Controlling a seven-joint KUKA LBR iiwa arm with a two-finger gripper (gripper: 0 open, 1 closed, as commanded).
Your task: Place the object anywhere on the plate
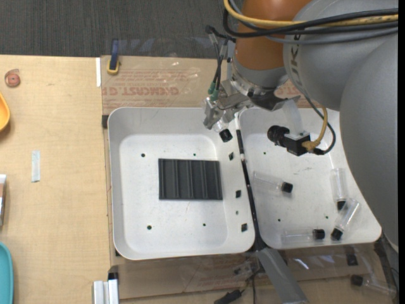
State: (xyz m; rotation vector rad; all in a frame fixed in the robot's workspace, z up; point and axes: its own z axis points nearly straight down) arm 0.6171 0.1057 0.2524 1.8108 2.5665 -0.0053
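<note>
Gripper [218,120] hangs over the bins' shared edge, grip unclear; dark plate [190,179] lies below-left of it.

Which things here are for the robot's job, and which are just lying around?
For the job:
- dark ribbed plate in the left bin
- clear tubes with black caps in the right bin
- gripper, above the bins' shared edge

Just lying about:
- cardboard sheet behind the bins
- orange thing at the left edge
- small grey strip on the bench
</note>
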